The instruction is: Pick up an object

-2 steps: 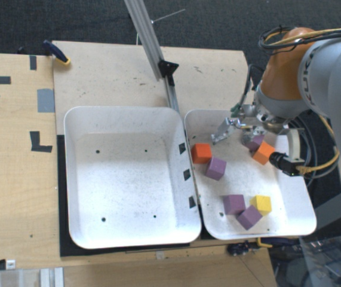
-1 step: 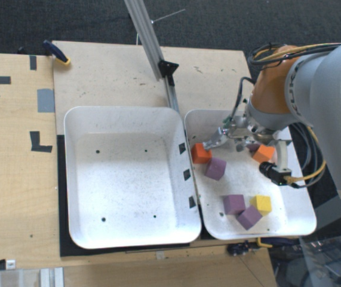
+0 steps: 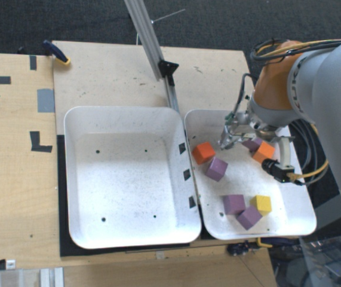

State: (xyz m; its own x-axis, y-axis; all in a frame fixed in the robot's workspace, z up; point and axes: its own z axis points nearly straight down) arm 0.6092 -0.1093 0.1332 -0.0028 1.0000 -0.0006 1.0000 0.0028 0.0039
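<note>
Blocks lay scattered in the shallow white plastic bin (image 3: pixel 301 211) at the right of the frame. We saw an orange cube (image 3: pixel 203 152) near that bin's left wall, with a purple cube (image 3: pixel 217 168) just below and right of it. Lower down, a second purple cube (image 3: pixel 234 204) sat beside a third (image 3: pixel 249 217), and a small yellow cube (image 3: pixel 263 204) touched them on the right. Another orange block (image 3: pixel 264 151) and a purple piece (image 3: pixel 254 144) lay partly under the arm's wrist. The grey arm with its orange band (image 3: pixel 277 88) came in from the upper right, and its gripper (image 3: pixel 229 141) hung low over the bin's upper middle, near the orange cube. We could not tell whether the fingers were wide or narrow, and nothing showed between them. The larger white bin (image 3: pixel 74 160) sat to the left on the pale wooden bench (image 3: pixel 9 160).
</note>
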